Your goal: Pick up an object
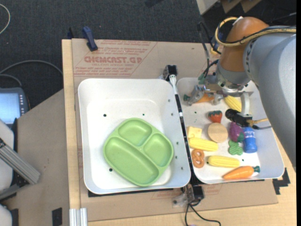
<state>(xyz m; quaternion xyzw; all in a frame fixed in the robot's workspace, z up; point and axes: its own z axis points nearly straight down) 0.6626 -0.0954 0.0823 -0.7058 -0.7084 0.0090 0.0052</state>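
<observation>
Pincer (205, 93) sits low over the far-left corner of the right shallow white bin (272, 158), on the grey arm with the orange band (244, 32) reaching in from the right. We cannot tell whether it is released or clenched, and we see nothing clearly held.

A small orange piece (206, 98) lies right at the pincer; whether they touch is unclear.

All the loose candidates are in the right bin:
- yellow corn cob (233, 103), just right of the pincer
- small red strawberry-like piece (215, 116), near side of the pincer
- tan round disc (217, 133), mid-bin
- yellow cheese wedge (194, 132) at the left wall, with a long yellow piece (203, 145) just in front of it
- brown pretzel (198, 158) and a second long yellow piece (224, 161), side by side
- orange carrot with green top (240, 172) at the near edge
- purple piece (234, 132), blue piece (250, 141) and green piece (235, 149), clustered to the right of the disc

The left shallow white bin (85, 126) holds a green three-compartment plastic plate (138, 150), lying flat in the near half, well apart from the pincer.

Both bins rest side by side on the brown board-topped bench (113, 67).
</observation>
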